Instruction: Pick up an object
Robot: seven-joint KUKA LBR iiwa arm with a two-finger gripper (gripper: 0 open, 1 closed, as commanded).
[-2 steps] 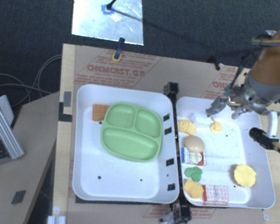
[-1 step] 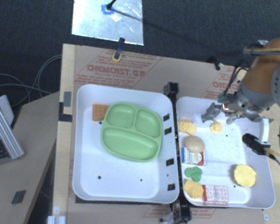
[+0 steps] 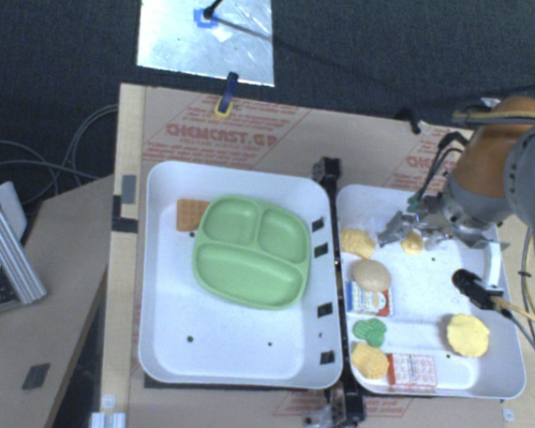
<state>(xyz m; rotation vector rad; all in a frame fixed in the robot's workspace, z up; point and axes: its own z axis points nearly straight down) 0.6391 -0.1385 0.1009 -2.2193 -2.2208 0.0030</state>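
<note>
My arm runs off the right edge. The green plate covers part of an orange square. My hand partly hides a small yellow piece.

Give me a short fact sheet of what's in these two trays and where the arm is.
left bin: green divided plate, tan square at its upper-left edge
right bin: small food-like pieces and packets, including a round yellow piece and a green piece
tool: over the right bin's far part, beside a small yellow piece
held: cannot tell
</note>
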